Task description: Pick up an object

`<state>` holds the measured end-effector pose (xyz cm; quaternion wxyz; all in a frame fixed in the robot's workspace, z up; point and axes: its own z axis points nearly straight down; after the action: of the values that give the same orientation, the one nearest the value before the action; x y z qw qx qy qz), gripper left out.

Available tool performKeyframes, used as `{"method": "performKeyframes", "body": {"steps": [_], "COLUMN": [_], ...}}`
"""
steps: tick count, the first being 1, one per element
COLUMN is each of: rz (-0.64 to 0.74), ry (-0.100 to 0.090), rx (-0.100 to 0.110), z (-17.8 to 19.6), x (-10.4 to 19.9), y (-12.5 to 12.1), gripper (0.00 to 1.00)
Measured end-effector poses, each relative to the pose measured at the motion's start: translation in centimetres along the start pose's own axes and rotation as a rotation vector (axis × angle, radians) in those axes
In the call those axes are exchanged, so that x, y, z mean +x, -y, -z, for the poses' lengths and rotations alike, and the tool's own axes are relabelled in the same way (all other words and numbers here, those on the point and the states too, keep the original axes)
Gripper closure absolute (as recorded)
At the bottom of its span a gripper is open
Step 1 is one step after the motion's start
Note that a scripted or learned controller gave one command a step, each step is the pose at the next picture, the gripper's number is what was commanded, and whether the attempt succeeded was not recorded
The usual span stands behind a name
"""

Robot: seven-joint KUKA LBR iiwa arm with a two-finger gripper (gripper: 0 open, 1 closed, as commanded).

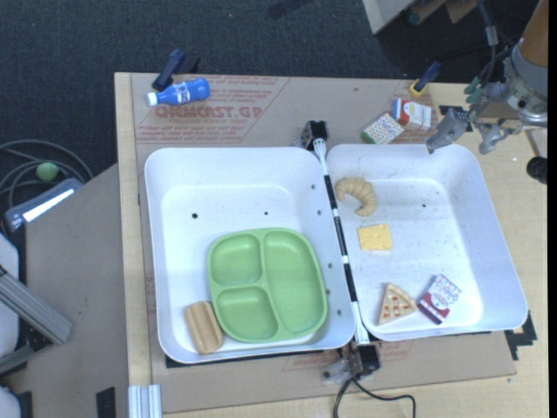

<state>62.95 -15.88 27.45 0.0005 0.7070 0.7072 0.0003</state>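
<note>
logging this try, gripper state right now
gripper: open, holding nothing, above the right bin's far right corner.

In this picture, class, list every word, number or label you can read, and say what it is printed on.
Cardboard sheet under the bins: large red stencilled letters, too faint and partly hidden by the blue bottle to read with certainty.
Small box behind the right bin: printing too small to read.
Red and white packet in the right bin: printing too small to read.
Red and white carton: blurred, unreadable.
</note>
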Motion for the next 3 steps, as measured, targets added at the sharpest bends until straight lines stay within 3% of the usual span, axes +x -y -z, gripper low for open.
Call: {"method": "performKeyframes", "body": {"steps": [1,3], "rz": [0.001,-0.001], "ry": [-0.001,-0.001], "rx": [0.002,0.004], "z": [-6.4,-18.2], "x": [3.9,6.3], "y": [2.6,4.1], "gripper": [0.00,0.00]}}
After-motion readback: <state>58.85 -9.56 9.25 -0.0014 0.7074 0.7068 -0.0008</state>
